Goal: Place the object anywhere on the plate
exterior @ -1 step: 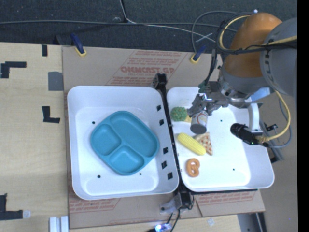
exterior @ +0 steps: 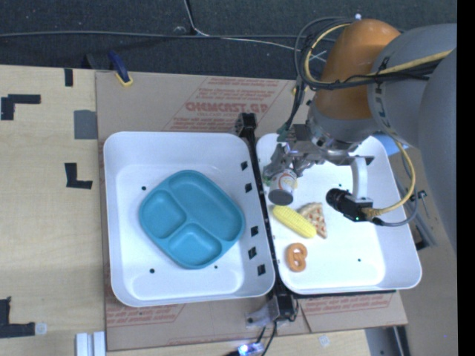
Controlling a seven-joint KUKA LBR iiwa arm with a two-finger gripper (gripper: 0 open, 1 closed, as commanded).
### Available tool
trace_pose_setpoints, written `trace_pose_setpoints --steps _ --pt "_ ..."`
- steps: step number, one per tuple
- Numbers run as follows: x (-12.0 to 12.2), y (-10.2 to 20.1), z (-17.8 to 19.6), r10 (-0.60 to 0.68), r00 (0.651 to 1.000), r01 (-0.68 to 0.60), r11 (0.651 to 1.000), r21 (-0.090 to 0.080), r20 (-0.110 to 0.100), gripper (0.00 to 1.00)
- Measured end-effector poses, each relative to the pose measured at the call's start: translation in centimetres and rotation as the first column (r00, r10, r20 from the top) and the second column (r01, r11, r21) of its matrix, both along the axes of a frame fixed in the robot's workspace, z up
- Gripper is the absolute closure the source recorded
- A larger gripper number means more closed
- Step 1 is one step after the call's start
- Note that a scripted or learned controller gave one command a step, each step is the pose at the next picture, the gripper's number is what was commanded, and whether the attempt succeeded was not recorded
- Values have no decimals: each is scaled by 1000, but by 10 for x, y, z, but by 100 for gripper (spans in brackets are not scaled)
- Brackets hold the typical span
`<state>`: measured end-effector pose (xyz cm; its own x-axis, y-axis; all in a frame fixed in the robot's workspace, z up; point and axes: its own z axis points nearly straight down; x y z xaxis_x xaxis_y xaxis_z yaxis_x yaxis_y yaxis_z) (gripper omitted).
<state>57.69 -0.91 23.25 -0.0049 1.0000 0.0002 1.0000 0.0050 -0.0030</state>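
- The gripper [exterior: 284, 170] hangs low in the right bin [exterior: 386, 269]; whether it is open cannot be told.
- Just below it lies the corn cob [exterior: 292, 221]: judged light, stiff, rounded; grasp across its middle.
- The plate [exterior: 191, 218] waits in the left bin [exterior: 122, 169].

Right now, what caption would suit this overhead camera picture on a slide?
Robot hand low over the right bin near corn, pizza slice and pretzel; blue plate waits in the left bin.
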Motion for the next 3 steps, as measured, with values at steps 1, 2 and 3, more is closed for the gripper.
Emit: trace_pose_setpoints --steps 1,2,3 --pt "12 42 -9 0 1000 0 1000 -1 1 100" --pt "31 94 -17 0 1000 0 1000 0 2 100" --pt "31 92 -16 -2 1000 2 1000 -1 1 0"
